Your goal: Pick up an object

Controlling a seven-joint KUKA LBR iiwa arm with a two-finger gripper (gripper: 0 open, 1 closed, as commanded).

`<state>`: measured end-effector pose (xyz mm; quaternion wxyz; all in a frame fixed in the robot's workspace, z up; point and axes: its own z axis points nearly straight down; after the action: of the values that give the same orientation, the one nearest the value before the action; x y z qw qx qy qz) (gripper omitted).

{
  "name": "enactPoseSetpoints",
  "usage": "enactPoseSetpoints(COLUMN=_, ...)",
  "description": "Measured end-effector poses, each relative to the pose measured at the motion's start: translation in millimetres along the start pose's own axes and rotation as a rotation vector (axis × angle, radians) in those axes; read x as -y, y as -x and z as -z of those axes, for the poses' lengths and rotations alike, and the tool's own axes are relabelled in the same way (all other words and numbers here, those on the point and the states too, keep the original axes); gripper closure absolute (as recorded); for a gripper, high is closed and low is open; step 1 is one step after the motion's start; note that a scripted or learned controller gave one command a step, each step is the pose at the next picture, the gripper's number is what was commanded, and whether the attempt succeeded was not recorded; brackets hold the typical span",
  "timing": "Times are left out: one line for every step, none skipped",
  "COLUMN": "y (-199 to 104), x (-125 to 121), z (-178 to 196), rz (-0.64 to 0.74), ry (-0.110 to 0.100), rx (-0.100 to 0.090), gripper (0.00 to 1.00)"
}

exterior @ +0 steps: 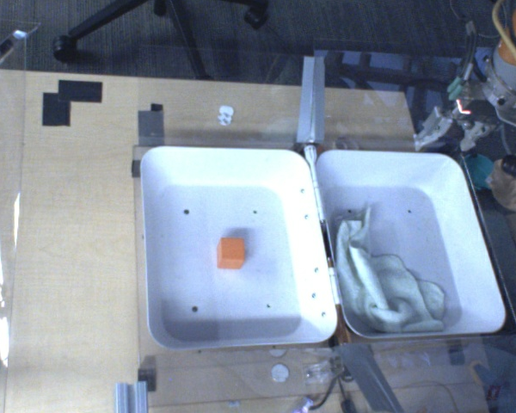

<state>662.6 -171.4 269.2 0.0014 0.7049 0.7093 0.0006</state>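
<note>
A small orange cube (pixel 231 253) lies near the middle of the left white bin (pixel 168 317). A crumpled pale grey-green cloth (pixel 380 282) lies in the right white bin (pixel 464 188), along its left wall and front. My gripper (pixel 454 127) hangs above the far right corner of the right bin, at the end of the grey arm with the orange band (pixel 502 14). It is well away from both the cloth and the cube. Nothing shows between its fingers.
A metal post (pixel 310 101) stands at the back where the two bins meet. Black tape marks (pixel 69 100) sit on the wooden bench at the far left. A chair base (pixel 163 7) stands on the floor behind the bench. Cables hang near the arm.
</note>
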Motion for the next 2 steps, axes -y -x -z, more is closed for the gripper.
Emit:
enactPoseSetpoints(y=-13, x=-6, z=-169, rz=0.028, ry=-0.002, rx=-0.001, gripper=0.0)
enactPoseSetpoints(y=-15, x=-9, z=-156, rz=0.034, ry=0.006, rx=0.002, gripper=1.0)
